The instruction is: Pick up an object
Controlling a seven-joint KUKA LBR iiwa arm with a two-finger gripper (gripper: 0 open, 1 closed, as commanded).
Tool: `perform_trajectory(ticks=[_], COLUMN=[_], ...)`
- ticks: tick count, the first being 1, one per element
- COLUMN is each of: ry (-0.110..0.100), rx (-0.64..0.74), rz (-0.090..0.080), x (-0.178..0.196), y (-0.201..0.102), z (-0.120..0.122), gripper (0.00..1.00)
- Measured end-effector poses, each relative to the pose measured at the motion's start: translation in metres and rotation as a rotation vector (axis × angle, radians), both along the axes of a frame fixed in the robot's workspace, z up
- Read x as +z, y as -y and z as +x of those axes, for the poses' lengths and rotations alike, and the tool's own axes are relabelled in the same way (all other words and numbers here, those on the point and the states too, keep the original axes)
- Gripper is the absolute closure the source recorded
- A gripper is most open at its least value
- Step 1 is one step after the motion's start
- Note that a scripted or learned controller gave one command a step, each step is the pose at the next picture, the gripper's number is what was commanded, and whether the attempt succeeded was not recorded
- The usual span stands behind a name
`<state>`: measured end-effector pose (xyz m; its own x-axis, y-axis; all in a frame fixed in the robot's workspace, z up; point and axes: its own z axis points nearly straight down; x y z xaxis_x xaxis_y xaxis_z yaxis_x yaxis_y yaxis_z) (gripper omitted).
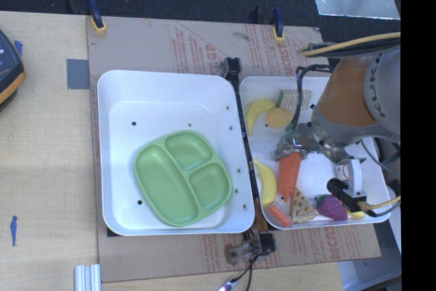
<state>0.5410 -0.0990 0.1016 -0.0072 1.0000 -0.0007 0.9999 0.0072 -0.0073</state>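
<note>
While the arm reaches into the right bin (381, 209) from the right, you see the gripper (294, 144) low over the toy food, its tip just above the upper end of the orange carrot (289, 174). Whether its digits are spread or pressed together you cannot tell (the metal tip is too small and cluttered). The step in hand looks like the descent onto the carrot, not yet a lift. Next, you need a sure closure before rising. The left bin (109, 146) bears a green divided plate (182, 178).
</note>
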Motion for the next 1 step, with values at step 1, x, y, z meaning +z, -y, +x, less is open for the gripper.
perform_trajectory(ticks=[1], ry=[0.005], rx=[-0.002], rz=[0.001], x=[0.0905], y=[-0.0468], z=[-0.0087], gripper=[1.00])
